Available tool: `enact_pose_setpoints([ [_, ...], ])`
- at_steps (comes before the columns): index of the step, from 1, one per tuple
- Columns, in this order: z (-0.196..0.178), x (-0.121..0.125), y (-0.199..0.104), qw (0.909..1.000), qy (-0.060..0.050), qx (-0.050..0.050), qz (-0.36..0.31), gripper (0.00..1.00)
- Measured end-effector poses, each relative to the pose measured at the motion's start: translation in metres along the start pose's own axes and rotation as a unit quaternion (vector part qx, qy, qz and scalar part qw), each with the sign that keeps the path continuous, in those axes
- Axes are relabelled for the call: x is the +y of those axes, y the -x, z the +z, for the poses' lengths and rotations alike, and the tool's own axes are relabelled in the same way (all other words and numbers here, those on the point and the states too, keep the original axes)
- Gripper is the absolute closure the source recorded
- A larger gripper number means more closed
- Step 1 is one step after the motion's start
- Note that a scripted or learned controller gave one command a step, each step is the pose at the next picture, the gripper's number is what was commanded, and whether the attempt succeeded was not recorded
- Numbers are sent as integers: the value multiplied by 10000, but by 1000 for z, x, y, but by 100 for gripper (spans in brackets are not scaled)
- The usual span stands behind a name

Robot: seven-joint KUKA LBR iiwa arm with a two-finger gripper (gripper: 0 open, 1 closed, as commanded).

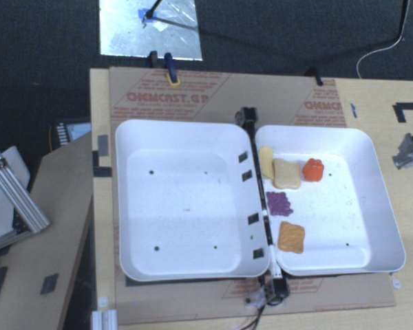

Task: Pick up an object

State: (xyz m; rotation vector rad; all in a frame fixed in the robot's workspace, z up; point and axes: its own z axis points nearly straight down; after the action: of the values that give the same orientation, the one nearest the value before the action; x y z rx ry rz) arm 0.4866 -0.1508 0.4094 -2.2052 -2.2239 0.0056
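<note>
The right bin (378, 205) holds several small items along its left side. A pale yellow piece (265, 161) lies against the divider, with a tan bread-like slice (286, 174) beside it. A red-orange pepper-like piece (313, 170) sits just right of the slice. Below them are a purple cluster (279, 203) and an orange waffle-like square (291, 237). My gripper (409, 150) shows as a grey shape at the right edge, outside the right bin's far right rim and well away from all the items.
The left bin (186, 198) lies beside the right one, joined by a black hinge strip (258, 191). Both rest on a cardboard sheet (193, 95). A shiny metal plate (150, 18) lies on the dark floor beyond the bench.
</note>
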Motion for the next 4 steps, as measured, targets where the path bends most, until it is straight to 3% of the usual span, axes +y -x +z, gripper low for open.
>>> enact_pose_setpoints([
  [1,-133,-1,-10,9999,137,-45,14,100],
  [2,-125,0,-86,10000,61,-17,-4,100],
  [3,29,12,-155,10000,-19,-14,-11,100],
  [4,-119,0,-172,10000,63,-20,21,100],
])
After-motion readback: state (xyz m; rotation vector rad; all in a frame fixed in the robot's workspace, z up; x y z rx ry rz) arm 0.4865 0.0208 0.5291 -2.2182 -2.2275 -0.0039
